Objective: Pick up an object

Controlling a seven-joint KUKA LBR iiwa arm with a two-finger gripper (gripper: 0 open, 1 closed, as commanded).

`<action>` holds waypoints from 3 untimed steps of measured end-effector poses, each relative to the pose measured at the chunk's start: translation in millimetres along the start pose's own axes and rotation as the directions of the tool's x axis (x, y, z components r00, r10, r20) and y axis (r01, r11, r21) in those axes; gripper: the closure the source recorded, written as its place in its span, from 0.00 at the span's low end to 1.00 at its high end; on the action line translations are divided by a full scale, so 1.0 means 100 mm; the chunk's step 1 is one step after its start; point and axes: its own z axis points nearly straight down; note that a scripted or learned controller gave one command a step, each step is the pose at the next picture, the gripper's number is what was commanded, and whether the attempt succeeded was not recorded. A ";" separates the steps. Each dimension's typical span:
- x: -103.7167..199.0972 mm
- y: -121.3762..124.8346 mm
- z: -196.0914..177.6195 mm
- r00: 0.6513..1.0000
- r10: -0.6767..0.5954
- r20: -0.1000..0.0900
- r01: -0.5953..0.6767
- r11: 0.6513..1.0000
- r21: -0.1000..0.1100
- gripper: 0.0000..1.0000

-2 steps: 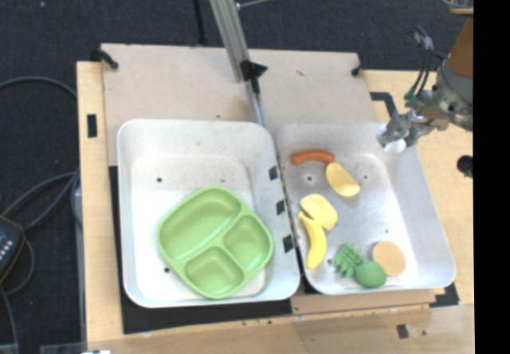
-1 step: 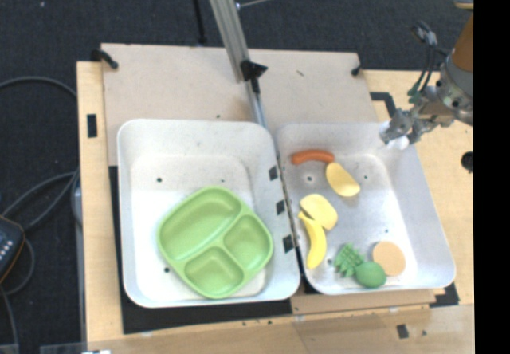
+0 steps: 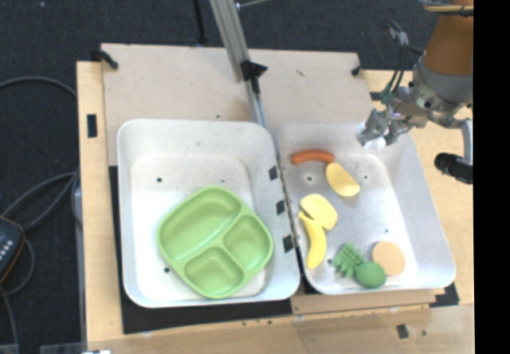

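Pincer (image 3: 381, 131) at the upper right of the frame, hanging over the far right corner of the right bin (image 3: 422, 209), pointing down and to the left. Fingers blurred and small; cannot tell if open or closed, and nothing seen between them. Above it, the grey wrist and the orange band of the arm (image 3: 448, 41), entering from the right edge.

Just below and left of the pincer, inside the right bin: a small orange-red sausage (image 3: 312, 157) lying across near the far wall. Near it, lower right, a yellow oval piece (image 3: 343, 180), like a potato slice. Further down, another yellow piece (image 3: 319, 210), touching the top of a banana (image 3: 315, 242) that lies along the left wall of the bin. At the near side of the bin, a green toy with leaves (image 3: 358, 267), and just beside it on the right, a round tan disc (image 3: 389, 257), touching or nearly touching.

In the left bin (image 3: 139, 185), a green divided plate (image 3: 214, 241) with three compartments, lying in the lower middle of the frame.

Both bins side by side on the wooden counter (image 3: 191, 81). Behind them, a slanted metal post (image 3: 227, 13) at the top centre of the frame.
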 end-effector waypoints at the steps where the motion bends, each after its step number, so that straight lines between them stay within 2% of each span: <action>1: 0.47 0.02 -0.08 1.000 -0.001 -0.001 0.001 1.000 -0.001 1.00; 3: 1.49 -0.09 0.12 1.000 -0.001 -0.001 0.001 1.000 0.001 1.00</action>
